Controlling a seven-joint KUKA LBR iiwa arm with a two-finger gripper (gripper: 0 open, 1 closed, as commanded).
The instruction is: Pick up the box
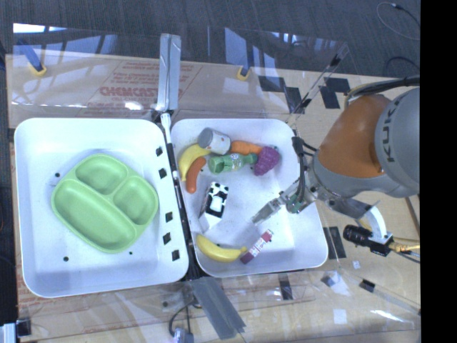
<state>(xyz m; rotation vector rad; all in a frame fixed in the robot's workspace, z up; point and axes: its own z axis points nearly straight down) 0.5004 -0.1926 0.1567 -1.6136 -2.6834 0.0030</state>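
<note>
The box (216,199), black and white with a bold pattern, lies near the middle of the right bin (308,224). My gripper (280,207) hangs low over the same bin, to the right of the box and apart from it. Its fingers (266,211) are spread open and hold nothing. A small maroon and white carton (258,246) lies just below the gripper, near the bin's front wall.
A banana (217,249) lies at the right bin's front. Along its back sit another banana (190,159), a grey can (215,141), a carrot (245,148), a green bottle (230,163) and purple grapes (267,160). The left bin (36,249) holds a green divided plate (106,202).
</note>
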